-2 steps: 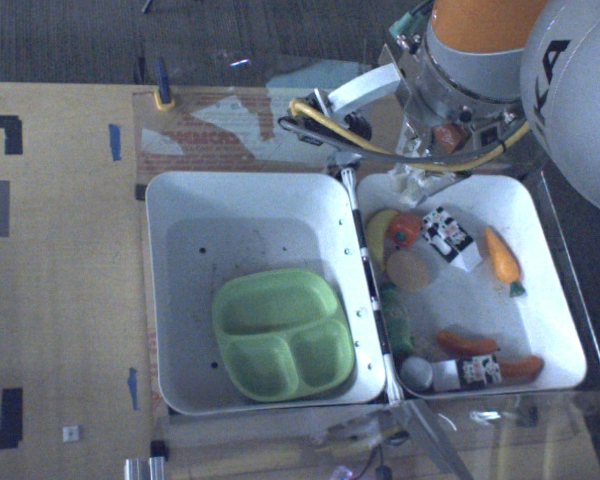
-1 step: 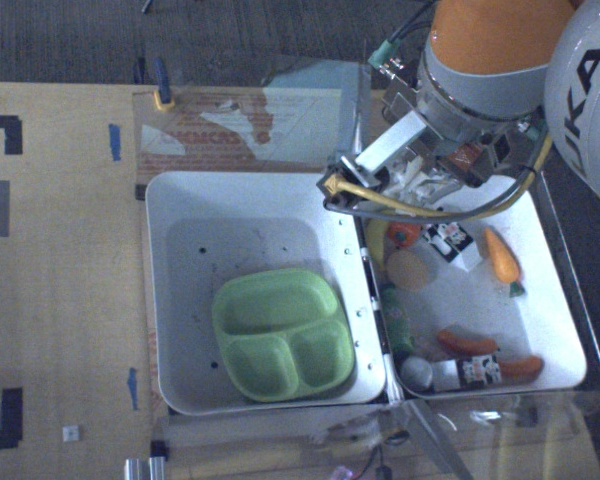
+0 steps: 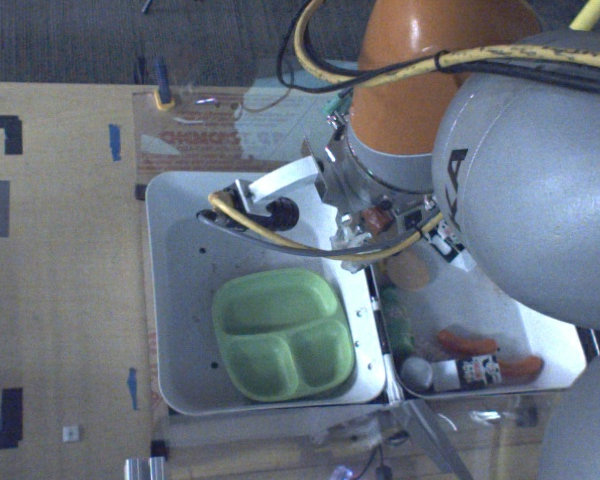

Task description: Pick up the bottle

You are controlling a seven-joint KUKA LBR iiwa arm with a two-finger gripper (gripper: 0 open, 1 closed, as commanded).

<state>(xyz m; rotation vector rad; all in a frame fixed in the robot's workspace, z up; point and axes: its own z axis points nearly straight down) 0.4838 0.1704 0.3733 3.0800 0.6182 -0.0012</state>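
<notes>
The bottle lies on its side along the near edge of the right bin, white cap pointing left and a dark label round its body. My gripper hangs below the orange-banded wrist, over the seam between the two bins. It is well above and to the left of the bottle, with cables looped around it. The big grey arm covers most of the right bin.
A green divided plate sits in the left bin. In the right bin, an orange-red sausage and a second one lie beside the bottle. A green item and a tan one rest near the divider.
</notes>
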